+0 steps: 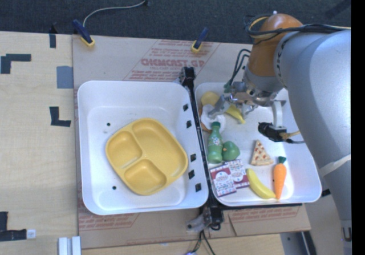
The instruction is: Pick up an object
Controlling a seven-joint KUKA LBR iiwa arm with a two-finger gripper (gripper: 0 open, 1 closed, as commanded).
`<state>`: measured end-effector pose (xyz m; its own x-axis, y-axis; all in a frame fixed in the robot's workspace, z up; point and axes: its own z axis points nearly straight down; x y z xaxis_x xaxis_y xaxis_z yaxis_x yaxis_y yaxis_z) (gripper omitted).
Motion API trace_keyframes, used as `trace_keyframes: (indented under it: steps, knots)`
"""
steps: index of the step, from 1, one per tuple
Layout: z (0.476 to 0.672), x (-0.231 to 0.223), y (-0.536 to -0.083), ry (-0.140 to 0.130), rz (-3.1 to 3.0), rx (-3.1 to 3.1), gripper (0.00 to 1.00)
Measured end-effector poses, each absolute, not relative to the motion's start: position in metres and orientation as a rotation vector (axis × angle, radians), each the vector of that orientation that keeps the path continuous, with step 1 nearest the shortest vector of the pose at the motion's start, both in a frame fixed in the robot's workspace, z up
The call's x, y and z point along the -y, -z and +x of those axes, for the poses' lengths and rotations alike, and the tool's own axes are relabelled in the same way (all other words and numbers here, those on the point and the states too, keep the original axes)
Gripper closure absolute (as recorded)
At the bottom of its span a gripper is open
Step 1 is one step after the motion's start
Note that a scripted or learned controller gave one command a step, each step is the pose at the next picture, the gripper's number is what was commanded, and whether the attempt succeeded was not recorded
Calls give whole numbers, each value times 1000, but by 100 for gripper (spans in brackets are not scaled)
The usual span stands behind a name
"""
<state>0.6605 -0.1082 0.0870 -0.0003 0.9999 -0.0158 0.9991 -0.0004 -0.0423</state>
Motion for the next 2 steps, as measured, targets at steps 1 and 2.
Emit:
trace_keyframes:
  steps: [1,2]
  knots:
    - [656,110,-94,-87,-2198,2196,100]
    - [669,20,-185,3,-2219,2225,100]
